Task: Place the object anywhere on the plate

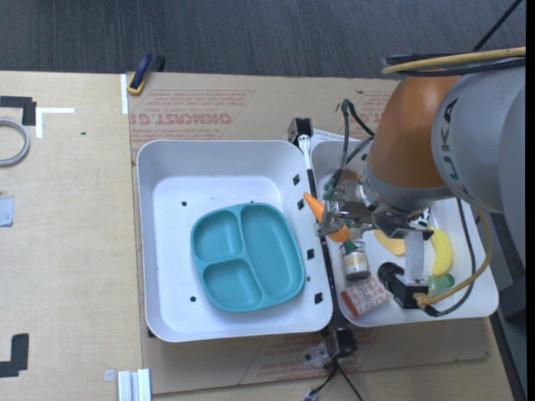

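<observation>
one camera looks at me from above the bench, fixed, at a slant. it sees both white bins: the left bin (155, 249) whole, the right bin (476, 299) half covered by my arm (456, 132), which enters from its right. it stands rather far.

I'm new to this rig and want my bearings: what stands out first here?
The teal plate, split into three sections, lies in the left bin. The big grey arm with its orange band covers much of the right bin, above a banana, a small jar and something orange.
</observation>
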Robot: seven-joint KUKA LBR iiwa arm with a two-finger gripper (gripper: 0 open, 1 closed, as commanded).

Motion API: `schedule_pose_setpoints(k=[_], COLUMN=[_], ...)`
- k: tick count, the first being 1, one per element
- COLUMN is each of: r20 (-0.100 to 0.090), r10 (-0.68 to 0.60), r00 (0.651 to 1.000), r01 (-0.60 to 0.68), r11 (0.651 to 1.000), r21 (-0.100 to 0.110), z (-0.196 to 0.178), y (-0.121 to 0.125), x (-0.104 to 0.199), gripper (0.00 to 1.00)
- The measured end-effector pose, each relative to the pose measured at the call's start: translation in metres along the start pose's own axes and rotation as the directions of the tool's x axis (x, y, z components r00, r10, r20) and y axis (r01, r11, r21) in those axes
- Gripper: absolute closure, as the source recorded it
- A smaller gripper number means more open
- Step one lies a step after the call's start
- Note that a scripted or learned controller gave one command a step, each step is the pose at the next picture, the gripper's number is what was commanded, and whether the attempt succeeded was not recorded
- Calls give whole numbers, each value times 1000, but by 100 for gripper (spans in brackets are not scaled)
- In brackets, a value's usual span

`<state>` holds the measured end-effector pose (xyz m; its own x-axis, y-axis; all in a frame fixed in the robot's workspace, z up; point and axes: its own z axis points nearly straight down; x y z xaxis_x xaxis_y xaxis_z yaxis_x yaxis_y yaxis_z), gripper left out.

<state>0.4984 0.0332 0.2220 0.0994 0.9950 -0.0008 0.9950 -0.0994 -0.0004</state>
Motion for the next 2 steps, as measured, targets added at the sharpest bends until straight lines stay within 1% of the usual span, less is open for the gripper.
schedule_pose_setpoints(k=[1,2], r20=[0,1], r10=[0,-3], r00=[1000,1000], r01=[0,3], r11=[1000,1000], r21=[0,-1], z=[0,-10], y=[0,1], x=[0,0], gripper=[0,100])
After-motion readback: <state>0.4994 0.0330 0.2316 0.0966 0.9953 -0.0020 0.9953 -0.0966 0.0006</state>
